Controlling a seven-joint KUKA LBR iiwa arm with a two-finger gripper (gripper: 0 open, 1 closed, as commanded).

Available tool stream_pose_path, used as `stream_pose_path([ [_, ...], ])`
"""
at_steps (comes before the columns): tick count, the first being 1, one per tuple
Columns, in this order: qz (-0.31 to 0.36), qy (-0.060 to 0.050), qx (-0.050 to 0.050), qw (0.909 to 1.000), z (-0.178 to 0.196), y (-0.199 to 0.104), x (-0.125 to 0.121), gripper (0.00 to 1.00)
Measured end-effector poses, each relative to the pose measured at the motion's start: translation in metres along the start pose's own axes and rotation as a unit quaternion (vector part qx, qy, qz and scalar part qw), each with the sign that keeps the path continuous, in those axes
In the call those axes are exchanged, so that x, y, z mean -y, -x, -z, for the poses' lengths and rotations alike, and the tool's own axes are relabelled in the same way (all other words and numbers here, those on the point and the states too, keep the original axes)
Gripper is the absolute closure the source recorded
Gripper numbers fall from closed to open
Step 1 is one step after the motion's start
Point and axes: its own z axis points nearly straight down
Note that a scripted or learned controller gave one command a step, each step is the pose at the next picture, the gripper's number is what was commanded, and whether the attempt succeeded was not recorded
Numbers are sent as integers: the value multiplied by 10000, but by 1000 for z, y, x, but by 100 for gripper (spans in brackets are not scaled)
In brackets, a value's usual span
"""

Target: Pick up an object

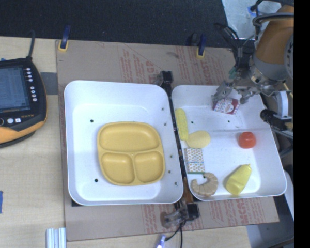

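My gripper (232, 96) hangs over the far edge of the right bin (263, 164), its two fingers spread apart and open. A small red and white packet (226, 106) lies just under and between the fingertips, and I cannot tell whether they touch it. Further into the same bin lie a long yellow piece (182, 124), a pale yellow oval (199, 139), a checkered packet (195, 159), a tan curled pastry (204, 184), a yellow bottle-like thing (238, 179) and a red ball (247, 139).
The left bin (82, 118) holds a yellow divided plate (130, 153). A control tablet (13, 99) lies on the bench at the far left. Clamps sit between the bins at the back (166, 78) and the front (178, 216).
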Motion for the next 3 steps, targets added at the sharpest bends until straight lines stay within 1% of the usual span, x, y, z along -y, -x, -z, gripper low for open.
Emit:
stream_pose_path([
  [1,2,-16,2,10000,-29,27,23,0],
  [2,8,-6,2,10000,-46,1,0,0],
  [3,-2,-11,-3,10000,-15,16,30,0],
])
